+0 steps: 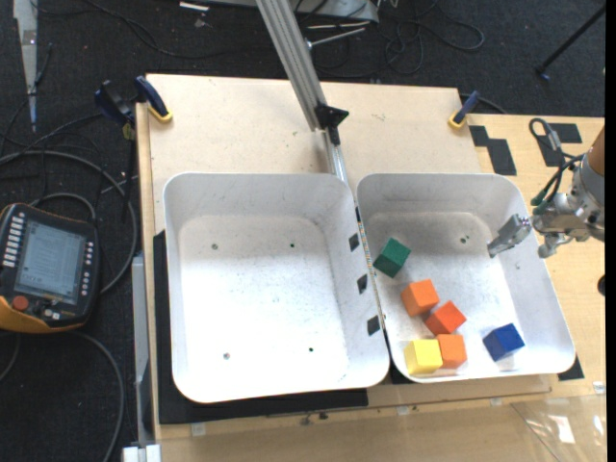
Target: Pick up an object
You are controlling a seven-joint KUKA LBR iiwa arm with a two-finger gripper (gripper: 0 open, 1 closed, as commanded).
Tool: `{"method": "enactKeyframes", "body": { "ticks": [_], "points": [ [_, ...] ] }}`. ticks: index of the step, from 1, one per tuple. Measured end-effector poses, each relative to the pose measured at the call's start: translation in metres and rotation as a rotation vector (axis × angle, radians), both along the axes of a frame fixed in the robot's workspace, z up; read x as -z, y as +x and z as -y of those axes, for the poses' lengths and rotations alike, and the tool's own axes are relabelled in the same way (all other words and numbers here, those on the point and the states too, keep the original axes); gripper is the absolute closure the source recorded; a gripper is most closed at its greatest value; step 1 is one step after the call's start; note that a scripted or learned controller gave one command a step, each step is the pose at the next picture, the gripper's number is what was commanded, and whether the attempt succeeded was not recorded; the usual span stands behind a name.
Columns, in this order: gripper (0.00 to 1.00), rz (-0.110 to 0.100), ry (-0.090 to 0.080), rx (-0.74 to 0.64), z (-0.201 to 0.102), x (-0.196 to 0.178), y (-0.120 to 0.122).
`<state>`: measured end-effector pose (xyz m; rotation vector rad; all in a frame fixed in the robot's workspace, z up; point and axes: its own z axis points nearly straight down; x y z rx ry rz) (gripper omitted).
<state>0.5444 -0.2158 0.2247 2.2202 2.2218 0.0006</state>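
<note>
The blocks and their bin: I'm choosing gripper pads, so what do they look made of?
The blocks, such as the green block and blue block, look like matte painted wood or foam: flat colour, no glare. The bin looks like thin moulded white plastic, with rounded corners and scuffs.

Dark floor point(77, 114) strewn with cables point(67, 176), a handheld control screen point(48, 268) lying well left of the end effector point(529, 231), beyond the wooden surface point(250, 123).
</note>
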Motion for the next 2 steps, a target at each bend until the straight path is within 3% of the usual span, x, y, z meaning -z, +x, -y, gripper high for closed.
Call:
{"method": "enactKeyframes", "body": {
  "ticks": [1,2],
  "points": [
    [0.0,-0.004,0.003,-0.006,-0.051,0.049,0.026],
    [0.0,-0.003,0.001,-0.003,-0.063,0.076,0.031]
  ]
}}
